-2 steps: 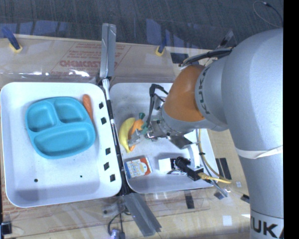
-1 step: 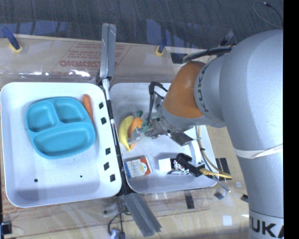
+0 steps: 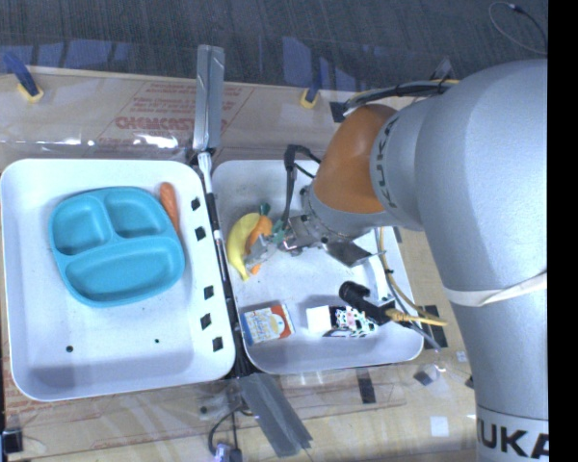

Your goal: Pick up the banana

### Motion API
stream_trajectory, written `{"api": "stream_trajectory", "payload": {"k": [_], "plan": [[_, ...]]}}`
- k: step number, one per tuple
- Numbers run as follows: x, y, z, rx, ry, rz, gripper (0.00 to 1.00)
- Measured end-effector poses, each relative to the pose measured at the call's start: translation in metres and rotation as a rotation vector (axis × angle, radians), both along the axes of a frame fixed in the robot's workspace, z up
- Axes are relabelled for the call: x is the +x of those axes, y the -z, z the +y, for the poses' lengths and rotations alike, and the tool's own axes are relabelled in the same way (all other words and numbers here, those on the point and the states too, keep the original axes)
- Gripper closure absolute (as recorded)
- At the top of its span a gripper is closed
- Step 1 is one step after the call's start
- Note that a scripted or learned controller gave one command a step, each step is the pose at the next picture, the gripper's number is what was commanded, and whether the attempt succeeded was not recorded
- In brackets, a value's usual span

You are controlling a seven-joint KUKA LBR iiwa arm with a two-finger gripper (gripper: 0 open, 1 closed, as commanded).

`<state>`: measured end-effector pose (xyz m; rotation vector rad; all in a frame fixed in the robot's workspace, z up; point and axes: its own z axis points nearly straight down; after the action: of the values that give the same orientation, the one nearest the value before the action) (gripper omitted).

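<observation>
Nearest you, a small carton (image 3: 267, 322) lies by the right bin's (image 3: 405, 349) front edge. Farther back, the banana (image 3: 241, 242) lies against that bin's left wall, with the gripper (image 3: 273, 242) touching it; you cannot tell its grip.

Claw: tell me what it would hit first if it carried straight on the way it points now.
Most likely the banana. The claw points toward the left side of the right bin, and the banana lies right at its tip. Depth is hard to judge from above, so contact may already exist.
</observation>
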<state>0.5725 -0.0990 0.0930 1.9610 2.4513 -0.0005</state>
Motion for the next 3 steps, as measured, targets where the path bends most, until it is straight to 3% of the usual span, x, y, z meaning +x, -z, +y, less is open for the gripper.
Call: {"api": "stream_trajectory", "payload": {"k": [1, 2, 3], "plan": [[0.0, -0.01, 0.001, 0.0, -0.004, 0.001, 1.0], [-0.047, 0.003, 0.001, 0.003, 0.244, 0.007, 1.0], [-0.018, 0.002, -0.009, 0.003, 0.656, 0.005, 1.0]]}}
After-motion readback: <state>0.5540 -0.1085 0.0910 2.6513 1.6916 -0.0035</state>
